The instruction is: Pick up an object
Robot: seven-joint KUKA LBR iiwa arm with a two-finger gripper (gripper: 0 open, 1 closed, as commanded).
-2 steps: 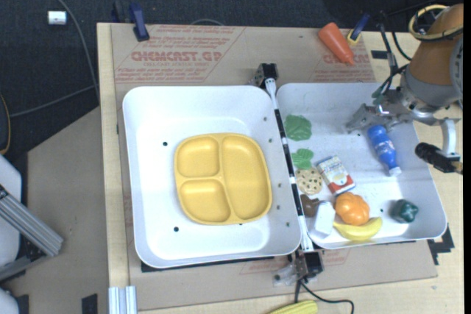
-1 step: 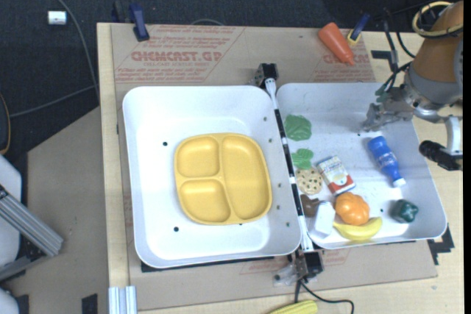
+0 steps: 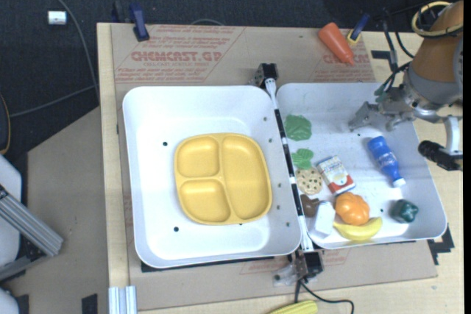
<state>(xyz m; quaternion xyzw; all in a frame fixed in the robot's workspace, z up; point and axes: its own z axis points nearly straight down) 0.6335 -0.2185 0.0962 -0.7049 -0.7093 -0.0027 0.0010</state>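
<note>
on the board (image 3: 176, 55), "chemcast" lettering

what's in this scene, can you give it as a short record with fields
left bin: holds a yellow divided plate
right bin: holds the loose items
far items: two green pieces near the divider
middle items: blue bottle, cookie, small carton
near items: orange touching the banana, dark green piece at the near right corner
gripper: over the far right part of the right bin, nothing visibly between its fingers
outside the bins: orange carrot-like toy on the board
</note>
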